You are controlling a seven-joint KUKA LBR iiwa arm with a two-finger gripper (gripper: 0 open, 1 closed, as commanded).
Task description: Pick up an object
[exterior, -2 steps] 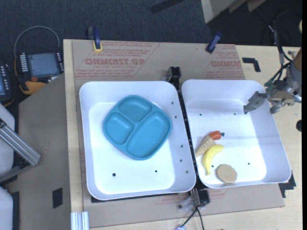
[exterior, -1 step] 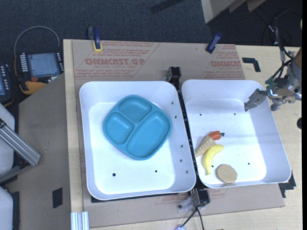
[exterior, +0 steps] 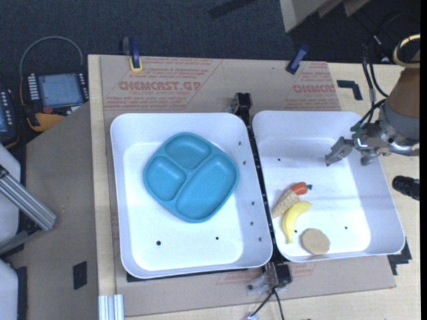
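Tabletop: brown cardboard sheet printed with red lettering
Clamps: a blue-and-yellow clamp and a blue clamp on the far edge
Handheld control pendant with a lit screen: far left, off the cardboard, on dark carpet

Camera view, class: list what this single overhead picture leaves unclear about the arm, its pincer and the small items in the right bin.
1. Arm: cut off by the right edge, so its base and reach are hidden.
2. Pincer: small and seen at a slant; nothing shows between its tips.
3. Orange-red item: too small to identify, partly behind the tan cone-like piece.
4. Round tan item beside the banana: too blurred to name.
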